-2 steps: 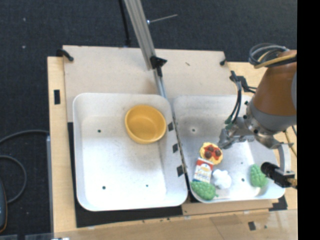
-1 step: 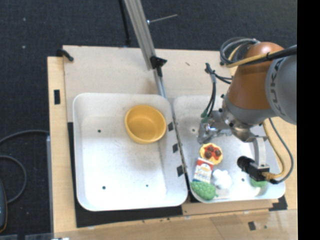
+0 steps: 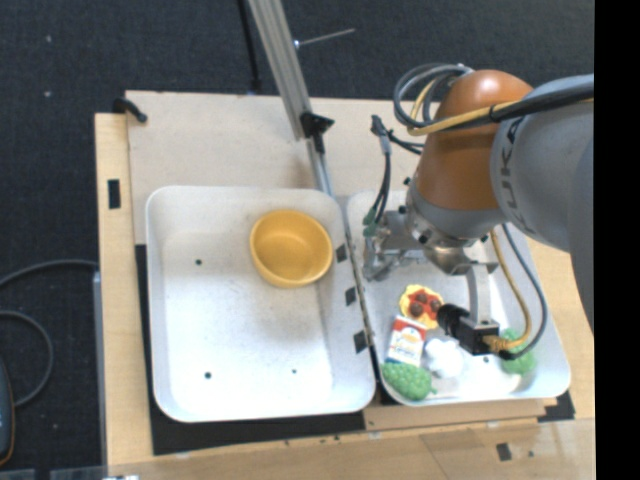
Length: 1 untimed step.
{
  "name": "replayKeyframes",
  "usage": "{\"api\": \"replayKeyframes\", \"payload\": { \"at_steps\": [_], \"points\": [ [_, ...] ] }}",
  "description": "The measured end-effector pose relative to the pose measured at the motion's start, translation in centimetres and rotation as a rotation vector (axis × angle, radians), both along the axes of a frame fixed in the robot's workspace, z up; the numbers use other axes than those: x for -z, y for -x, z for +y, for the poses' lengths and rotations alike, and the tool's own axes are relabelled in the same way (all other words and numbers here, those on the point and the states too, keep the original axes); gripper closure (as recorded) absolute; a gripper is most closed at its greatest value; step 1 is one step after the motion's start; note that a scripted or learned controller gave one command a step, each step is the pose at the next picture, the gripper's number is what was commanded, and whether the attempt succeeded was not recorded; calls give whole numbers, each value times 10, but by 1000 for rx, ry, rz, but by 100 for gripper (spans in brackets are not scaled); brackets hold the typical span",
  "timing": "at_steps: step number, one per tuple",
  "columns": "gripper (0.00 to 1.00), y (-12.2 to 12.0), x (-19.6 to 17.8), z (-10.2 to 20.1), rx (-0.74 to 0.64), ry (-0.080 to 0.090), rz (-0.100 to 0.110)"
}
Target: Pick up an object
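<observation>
the claw [image 3: 386, 252] is hanging low over the right bin [image 3: 552, 353], close to its left wall. the wrist is hiding it, so i cannot tell how far open it is or whether it is gripping anything. the arm [image 3: 470, 158] is reaching in from the right and bending steeply down. near the claw, a yellow toy [image 3: 420, 303], a carton [image 3: 405, 343], a white lump [image 3: 445, 358] and a green toy [image 3: 407, 379] are crowding toward the bin's near edge. a bowl [image 3: 290, 248] is sitting in the left bin [image 3: 200, 348], with open floor lying around it.
</observation>
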<state>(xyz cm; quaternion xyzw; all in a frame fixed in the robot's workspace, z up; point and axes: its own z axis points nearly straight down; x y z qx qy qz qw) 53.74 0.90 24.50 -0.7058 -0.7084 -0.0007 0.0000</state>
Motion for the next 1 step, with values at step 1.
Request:
{"api": "replayKeyframes", "payload": {
  "at_steps": [1],
  "points": [
    [100, -7, -8, 58, -6, -1, -1]
  ]
}}
